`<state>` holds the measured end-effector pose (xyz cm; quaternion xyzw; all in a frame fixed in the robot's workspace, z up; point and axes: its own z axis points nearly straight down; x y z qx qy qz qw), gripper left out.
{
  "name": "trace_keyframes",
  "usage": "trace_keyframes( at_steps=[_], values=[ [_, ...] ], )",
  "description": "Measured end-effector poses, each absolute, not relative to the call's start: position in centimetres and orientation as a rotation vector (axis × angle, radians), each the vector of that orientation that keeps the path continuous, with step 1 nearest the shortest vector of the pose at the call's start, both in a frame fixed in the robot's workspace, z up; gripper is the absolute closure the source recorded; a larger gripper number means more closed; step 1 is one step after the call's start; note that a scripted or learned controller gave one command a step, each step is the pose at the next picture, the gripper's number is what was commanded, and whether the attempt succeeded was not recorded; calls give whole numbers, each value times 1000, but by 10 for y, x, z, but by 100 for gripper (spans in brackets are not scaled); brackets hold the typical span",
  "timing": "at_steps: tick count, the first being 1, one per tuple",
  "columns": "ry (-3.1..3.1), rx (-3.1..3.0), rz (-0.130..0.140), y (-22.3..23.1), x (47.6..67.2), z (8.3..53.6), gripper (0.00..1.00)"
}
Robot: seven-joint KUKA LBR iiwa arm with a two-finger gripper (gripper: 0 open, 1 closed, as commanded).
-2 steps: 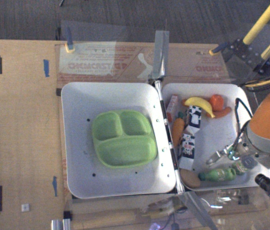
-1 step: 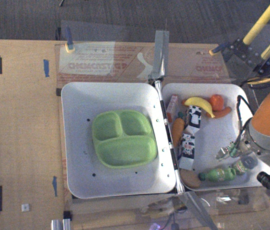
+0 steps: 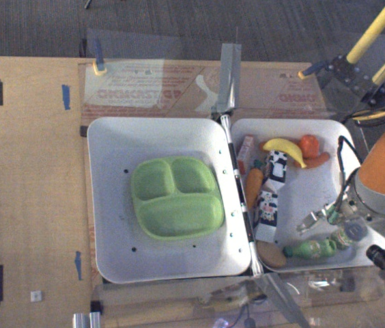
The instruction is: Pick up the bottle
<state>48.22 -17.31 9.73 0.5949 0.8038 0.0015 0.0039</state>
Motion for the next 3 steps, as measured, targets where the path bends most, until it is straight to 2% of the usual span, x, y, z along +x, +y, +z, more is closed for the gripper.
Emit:
trace_keyframes(
  at_steps=[1, 2, 3],
  values=[
    [2672, 1637, 3, -145, 527, 87, 0],
    [2751, 1505, 1, -224, 583, 125, 0],
    [2747, 1497, 1, -223, 585, 136, 100]
  ],
)
